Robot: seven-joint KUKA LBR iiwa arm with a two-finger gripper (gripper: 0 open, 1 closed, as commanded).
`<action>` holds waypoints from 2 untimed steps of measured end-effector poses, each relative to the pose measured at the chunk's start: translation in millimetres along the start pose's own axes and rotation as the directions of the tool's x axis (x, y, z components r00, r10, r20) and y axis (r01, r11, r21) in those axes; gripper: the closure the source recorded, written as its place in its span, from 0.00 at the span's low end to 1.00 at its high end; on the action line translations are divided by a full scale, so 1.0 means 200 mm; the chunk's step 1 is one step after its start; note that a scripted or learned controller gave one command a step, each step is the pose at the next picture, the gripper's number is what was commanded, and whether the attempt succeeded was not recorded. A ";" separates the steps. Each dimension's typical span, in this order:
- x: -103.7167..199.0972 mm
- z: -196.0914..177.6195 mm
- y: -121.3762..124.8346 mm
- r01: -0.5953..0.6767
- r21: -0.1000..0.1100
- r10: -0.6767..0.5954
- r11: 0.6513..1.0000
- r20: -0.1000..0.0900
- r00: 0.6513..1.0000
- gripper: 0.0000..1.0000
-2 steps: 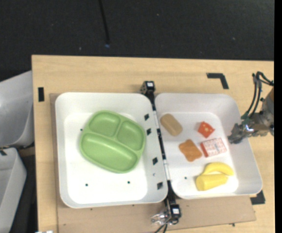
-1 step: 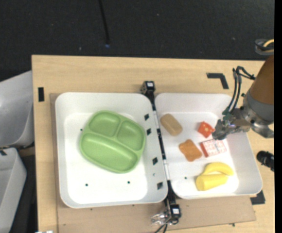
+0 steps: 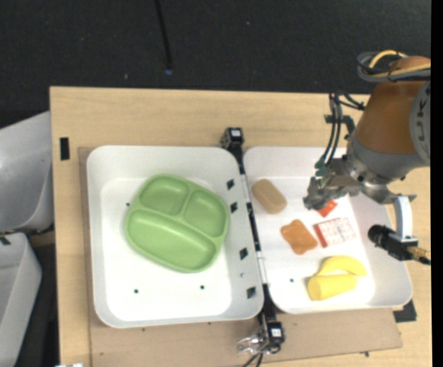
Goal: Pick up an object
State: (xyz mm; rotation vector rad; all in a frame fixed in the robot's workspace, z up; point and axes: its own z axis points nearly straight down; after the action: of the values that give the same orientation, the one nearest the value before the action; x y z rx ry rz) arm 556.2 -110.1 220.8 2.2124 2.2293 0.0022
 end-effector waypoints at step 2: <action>0.42 -0.06 0.19 -0.001 0.000 0.001 1.000 -0.001 1.000 1.00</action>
State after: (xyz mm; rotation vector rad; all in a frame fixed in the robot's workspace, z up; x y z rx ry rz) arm 592.5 -25.9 233.1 2.2137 2.2284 0.0030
